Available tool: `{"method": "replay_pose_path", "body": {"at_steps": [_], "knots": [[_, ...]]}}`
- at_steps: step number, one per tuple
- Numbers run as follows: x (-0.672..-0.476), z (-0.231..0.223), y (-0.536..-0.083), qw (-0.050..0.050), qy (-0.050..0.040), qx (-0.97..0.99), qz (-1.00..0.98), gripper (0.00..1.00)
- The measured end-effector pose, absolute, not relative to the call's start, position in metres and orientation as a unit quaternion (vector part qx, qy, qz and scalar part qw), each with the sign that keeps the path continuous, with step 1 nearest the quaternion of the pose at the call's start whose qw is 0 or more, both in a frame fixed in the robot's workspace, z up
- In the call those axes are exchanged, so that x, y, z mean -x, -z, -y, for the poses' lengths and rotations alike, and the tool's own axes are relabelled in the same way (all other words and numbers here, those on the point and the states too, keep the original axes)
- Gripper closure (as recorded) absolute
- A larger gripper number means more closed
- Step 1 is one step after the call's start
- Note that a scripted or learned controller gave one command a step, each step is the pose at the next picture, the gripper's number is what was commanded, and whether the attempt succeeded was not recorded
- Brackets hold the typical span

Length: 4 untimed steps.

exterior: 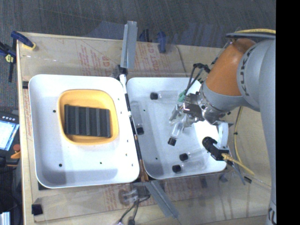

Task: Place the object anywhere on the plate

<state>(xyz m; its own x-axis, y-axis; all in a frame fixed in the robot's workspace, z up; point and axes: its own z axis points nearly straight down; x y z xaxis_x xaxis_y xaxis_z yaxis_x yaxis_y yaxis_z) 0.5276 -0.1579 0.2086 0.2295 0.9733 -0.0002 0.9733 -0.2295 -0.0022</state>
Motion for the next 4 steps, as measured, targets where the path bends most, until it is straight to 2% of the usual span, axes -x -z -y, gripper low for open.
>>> {"method": "replay_pose_path", "body": {"at_steps": [1, 2, 3, 4], "knots": [[-0.594, 0.113, -0.258, 0.001, -0.0013, 0.714, 0.7, 1.0], [-0.633, 0.072, -0.204, 0.003, -0.0012, 0.635, 0.772, 1.0], [-0.623, 0.037, -0.191, 0.002, -0.0015, 0.534, 0.846, 1.0], [-0.623, 0.037, -0.191, 0.002, -0.0015, 0.534, 0.846, 0.0]]}}
